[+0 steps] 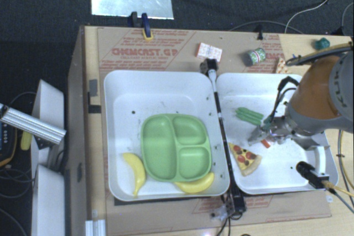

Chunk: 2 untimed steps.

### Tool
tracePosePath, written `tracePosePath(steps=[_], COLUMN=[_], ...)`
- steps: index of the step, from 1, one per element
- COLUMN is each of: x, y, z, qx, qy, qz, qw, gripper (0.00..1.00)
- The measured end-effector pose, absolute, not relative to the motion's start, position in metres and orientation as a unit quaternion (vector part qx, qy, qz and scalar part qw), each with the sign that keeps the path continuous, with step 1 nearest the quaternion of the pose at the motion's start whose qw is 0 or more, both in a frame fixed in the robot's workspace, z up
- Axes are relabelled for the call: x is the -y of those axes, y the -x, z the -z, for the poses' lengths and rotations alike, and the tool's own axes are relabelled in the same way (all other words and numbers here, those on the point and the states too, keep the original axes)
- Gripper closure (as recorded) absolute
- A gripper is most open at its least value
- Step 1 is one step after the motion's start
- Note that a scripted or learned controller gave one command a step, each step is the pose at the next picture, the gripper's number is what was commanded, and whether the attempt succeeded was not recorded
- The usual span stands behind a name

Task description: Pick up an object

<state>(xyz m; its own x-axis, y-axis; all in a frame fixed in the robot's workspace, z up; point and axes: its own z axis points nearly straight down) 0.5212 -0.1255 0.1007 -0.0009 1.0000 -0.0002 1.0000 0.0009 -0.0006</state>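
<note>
The arm (323,94) is reaching into the right bin (310,185); its gripper (255,137) is hovering, spread, between the green object (249,115) and the pizza slice (245,158). 2 bananas (135,172) are flanking the left bin's green tray (176,147).

place: robotics lab | evidence: bench (166,50) with white bins (119,119), loose cables (315,8)

End effector (260,135) low in right bin (276,184) (above pizza slice (245,158)).
</note>
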Motion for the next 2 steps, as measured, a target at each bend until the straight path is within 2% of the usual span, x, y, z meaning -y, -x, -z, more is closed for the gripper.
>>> tracePosePath(steps=[1, 2], x=[0.139, 0.138], y=[-0.610, -0.612], z=[-0.091, -0.103], qx=[0.708, 0.709], qy=[0.706, 0.705], qz=[0.0040, 0.0061], qw=[-0.008, -0.009], gripper=[0.00, 1.00])
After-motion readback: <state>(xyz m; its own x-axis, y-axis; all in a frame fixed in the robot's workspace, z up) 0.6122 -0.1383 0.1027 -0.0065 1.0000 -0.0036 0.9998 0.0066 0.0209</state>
